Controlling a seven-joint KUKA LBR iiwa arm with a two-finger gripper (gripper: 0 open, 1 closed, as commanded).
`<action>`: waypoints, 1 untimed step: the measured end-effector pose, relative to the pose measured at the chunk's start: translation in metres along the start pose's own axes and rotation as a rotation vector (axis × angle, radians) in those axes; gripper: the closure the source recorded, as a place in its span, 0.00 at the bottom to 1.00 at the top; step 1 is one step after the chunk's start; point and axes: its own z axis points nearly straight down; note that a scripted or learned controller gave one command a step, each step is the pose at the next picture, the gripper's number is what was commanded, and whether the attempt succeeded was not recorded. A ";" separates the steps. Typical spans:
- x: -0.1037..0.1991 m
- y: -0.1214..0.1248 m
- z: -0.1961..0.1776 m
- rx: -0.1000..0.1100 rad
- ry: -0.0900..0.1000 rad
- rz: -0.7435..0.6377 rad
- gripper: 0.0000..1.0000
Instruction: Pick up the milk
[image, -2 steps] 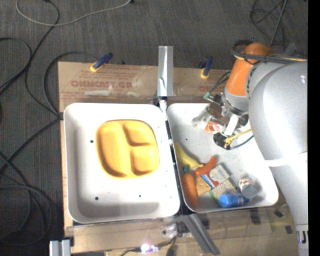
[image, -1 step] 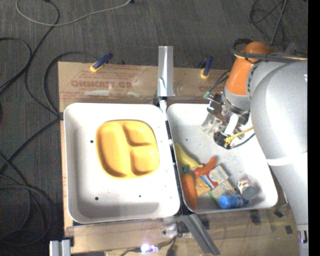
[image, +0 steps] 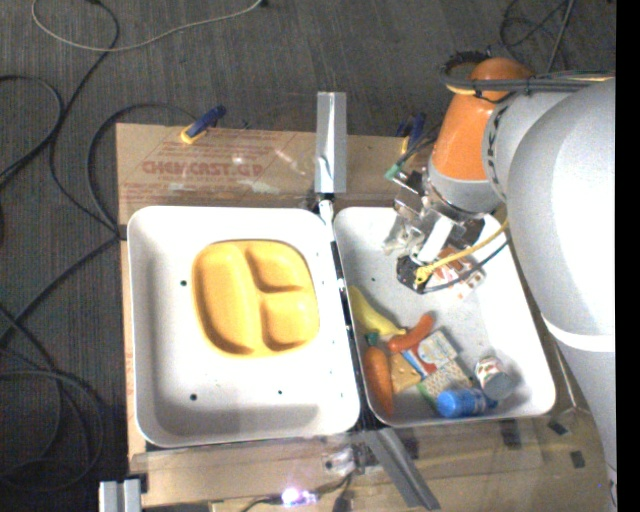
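Observation:
The milk (image: 438, 351), a small white carton with red and blue print, lies tilted in the lower part of the right bin (image: 520, 330) among other items. My gripper (image: 413, 246) hangs over the upper part of that bin, up and slightly left of the carton and well apart from it. Yellow and white cables trail from the wrist. The grey arm with its orange band comes in from the upper right.
Around the milk lie a banana (image: 375, 316), a carrot (image: 378, 375), a red sausage (image: 412, 334), a blue bottle (image: 458, 403) and a small can (image: 492, 374). The left bin (image: 160, 400) holds a yellow divided plate (image: 256, 296).

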 end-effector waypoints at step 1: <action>0.001 -0.001 -0.006 0.007 -0.004 -0.003 1.00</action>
